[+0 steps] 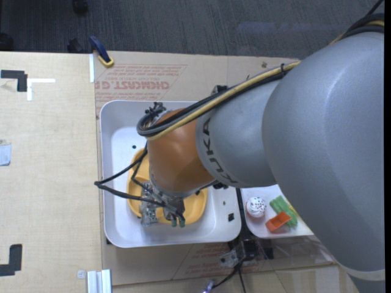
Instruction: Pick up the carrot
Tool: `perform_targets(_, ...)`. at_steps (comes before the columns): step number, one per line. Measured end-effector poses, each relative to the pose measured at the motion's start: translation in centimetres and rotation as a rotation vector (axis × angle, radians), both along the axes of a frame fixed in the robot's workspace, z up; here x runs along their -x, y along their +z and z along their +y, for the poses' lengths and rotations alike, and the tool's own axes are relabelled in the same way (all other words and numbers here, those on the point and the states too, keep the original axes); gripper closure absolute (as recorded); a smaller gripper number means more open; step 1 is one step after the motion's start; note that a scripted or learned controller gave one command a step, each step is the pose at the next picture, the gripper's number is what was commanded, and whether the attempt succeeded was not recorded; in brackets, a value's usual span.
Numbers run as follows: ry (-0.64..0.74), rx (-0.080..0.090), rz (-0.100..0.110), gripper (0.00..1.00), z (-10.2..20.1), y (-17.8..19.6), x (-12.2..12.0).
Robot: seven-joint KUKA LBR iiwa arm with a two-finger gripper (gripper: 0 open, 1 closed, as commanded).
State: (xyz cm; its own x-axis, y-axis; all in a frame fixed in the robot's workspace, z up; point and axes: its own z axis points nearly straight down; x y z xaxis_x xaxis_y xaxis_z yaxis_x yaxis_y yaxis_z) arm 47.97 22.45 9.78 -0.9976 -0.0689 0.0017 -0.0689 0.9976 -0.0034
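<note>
Carrot (278,223): small and orange, low in the right bin (260,229), touching the green pieces (283,205) just above it, near a white speckled ball (255,207). Well apart from the pincer (162,217). Pincer down in the left bin (113,163), over a yellow object (190,210) on that bin's floor, nothing seen gripped. Wide or narrow: cannot tell, with the tip small and dark against the yellow. Above the pincer, the orange band (174,154); then the grey arm (305,133), reaching in from the right and covering much of the right bin. Black cable (183,112) looped along the arm and over the wrist. Under both bins, a printed cardboard sheet (140,81) on the pale wooden worktop (49,163).
</note>
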Motion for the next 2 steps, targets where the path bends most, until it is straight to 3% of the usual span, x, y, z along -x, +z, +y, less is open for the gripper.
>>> perform_targets(1,-0.054,-0.002,0.0,1.0,-0.8,7.4,-0.3)
perform_targets(2,-0.568,-0.001,-0.003,1.0,-3.7,8.9,-1.6)
